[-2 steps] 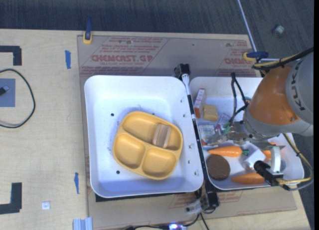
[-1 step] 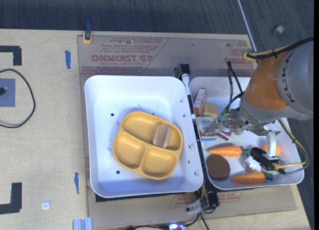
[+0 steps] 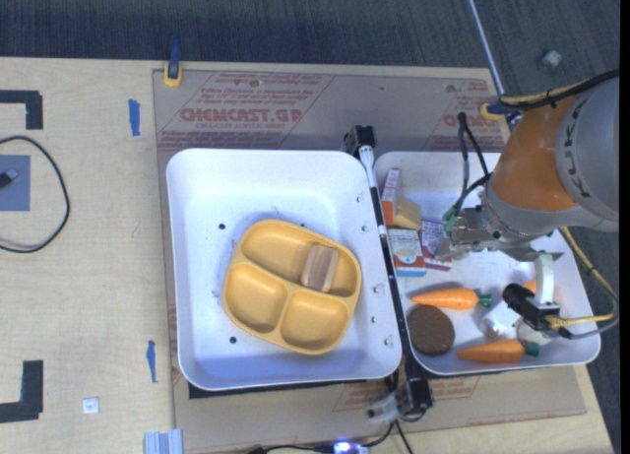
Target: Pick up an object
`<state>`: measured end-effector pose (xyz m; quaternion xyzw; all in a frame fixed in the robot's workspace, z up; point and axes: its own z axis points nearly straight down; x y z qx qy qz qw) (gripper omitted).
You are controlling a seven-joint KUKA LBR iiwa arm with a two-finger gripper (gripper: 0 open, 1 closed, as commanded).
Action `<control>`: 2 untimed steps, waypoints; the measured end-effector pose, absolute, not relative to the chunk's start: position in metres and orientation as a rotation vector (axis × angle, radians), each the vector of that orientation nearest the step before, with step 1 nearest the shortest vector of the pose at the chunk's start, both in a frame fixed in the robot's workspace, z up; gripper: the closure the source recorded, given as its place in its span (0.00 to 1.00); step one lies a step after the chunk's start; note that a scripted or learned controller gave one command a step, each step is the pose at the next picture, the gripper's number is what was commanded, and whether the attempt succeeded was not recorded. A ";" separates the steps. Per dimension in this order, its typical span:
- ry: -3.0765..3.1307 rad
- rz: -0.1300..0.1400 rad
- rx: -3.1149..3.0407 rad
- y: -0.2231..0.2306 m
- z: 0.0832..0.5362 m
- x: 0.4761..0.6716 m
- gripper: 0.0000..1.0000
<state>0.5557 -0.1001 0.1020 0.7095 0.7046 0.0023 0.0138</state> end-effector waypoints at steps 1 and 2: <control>2.213 0.007 2.214 -0.095 0.090 0.601 1.00; 2.219 0.001 2.219 -0.161 0.142 0.567 1.00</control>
